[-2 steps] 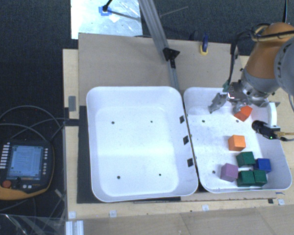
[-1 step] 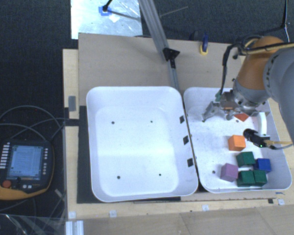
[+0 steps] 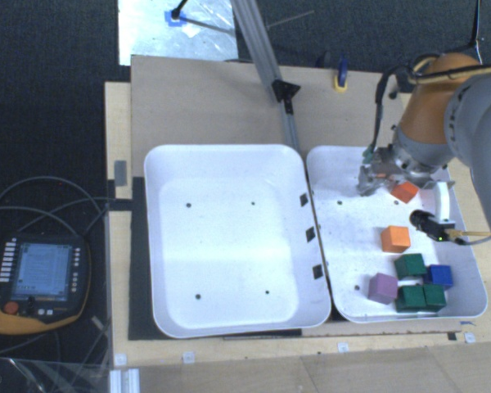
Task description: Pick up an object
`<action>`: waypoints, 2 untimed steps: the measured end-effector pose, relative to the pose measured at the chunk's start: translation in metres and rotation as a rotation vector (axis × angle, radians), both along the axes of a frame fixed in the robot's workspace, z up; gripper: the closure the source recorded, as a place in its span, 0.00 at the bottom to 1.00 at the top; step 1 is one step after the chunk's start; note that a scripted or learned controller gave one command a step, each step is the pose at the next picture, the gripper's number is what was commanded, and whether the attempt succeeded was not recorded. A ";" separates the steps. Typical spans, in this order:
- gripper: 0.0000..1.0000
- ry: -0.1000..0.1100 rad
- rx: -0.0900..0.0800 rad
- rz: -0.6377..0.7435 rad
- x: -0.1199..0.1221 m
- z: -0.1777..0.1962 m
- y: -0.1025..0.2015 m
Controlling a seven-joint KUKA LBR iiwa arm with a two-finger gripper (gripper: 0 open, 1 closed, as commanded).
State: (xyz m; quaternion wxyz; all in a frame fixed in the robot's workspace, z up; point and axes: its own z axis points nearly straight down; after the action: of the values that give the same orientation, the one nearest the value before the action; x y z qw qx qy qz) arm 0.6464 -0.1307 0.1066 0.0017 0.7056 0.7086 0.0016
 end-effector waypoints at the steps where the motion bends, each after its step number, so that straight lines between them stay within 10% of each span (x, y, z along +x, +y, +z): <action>1: 1.00 -0.004 -0.001 -0.001 -0.004 0.063 0.001; 2: 1.00 -0.003 -0.001 -0.001 -0.004 0.108 -0.002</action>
State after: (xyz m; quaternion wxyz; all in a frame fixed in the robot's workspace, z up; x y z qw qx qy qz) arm 0.6423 -0.1324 0.2150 0.0031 0.7058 0.7084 0.0021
